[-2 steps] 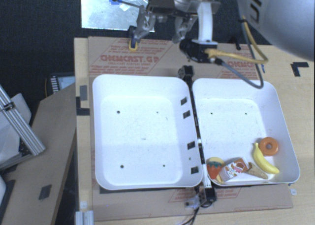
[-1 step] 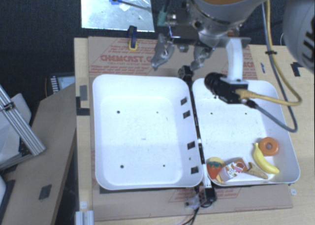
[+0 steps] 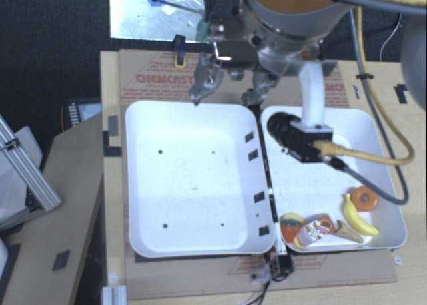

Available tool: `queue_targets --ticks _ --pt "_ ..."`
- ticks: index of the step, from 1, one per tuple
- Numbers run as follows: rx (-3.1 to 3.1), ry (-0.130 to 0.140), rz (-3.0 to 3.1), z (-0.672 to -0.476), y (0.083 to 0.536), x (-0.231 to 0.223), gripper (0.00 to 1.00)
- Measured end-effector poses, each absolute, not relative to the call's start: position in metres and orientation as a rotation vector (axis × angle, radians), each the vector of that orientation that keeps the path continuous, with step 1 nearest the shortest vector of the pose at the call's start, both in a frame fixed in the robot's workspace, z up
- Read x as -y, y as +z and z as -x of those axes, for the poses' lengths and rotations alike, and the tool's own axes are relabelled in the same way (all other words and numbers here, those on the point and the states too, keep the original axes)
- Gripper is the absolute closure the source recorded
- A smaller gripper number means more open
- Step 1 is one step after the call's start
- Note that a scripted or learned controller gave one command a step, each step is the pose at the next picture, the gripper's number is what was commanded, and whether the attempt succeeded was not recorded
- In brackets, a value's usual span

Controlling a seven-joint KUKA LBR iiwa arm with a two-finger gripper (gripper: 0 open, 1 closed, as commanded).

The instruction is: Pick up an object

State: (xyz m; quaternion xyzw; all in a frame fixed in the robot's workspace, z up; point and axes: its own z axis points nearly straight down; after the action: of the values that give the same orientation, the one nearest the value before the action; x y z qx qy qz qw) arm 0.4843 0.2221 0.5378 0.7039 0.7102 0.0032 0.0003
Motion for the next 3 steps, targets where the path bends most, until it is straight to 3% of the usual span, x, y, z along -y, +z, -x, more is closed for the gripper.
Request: queue_targets --ticks 1,2,3 --pt "-2.228 -0.002 -2.216 -0.486 0.495 -0.235 0.0" --pt "-2.229 0.006 -2.213 -0.487 0.508 -0.235 1.0" --pt "-2.214 0.0 -2.226 -0.513 0.493 -0.176 1.0"
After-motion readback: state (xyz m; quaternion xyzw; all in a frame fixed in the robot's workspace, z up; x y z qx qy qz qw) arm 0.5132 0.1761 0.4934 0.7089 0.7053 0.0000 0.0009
